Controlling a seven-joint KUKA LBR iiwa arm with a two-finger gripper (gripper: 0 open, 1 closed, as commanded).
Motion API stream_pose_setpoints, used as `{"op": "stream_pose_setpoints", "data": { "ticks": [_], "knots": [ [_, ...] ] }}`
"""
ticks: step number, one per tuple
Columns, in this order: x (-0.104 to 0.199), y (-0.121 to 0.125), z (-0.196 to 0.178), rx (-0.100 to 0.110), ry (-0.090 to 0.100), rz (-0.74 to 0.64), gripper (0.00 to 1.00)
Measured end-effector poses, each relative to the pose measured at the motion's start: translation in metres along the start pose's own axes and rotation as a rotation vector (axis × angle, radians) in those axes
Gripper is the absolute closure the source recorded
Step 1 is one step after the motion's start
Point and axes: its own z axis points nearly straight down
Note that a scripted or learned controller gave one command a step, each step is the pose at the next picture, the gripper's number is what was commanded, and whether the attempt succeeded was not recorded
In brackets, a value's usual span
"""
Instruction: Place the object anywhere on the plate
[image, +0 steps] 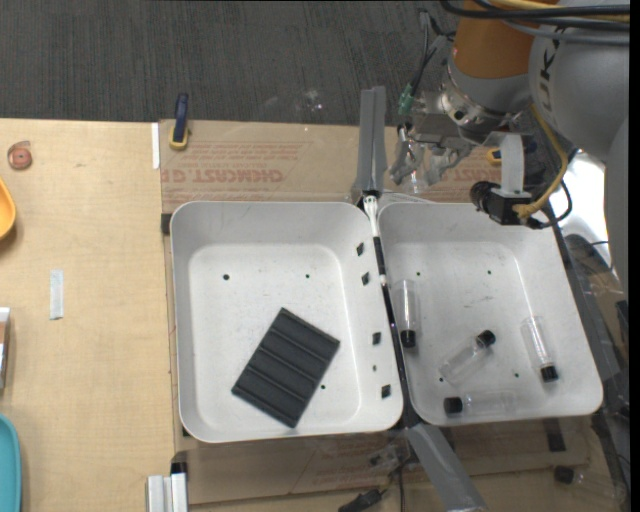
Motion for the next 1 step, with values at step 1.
{"op": "stream_pose_setpoints", "data": {
  "ticks": [1],
  "knots": [
    [0.119, -0.0351, -0.0082, 0.003, -0.002, 0.476, 1.0]
  ]
}}
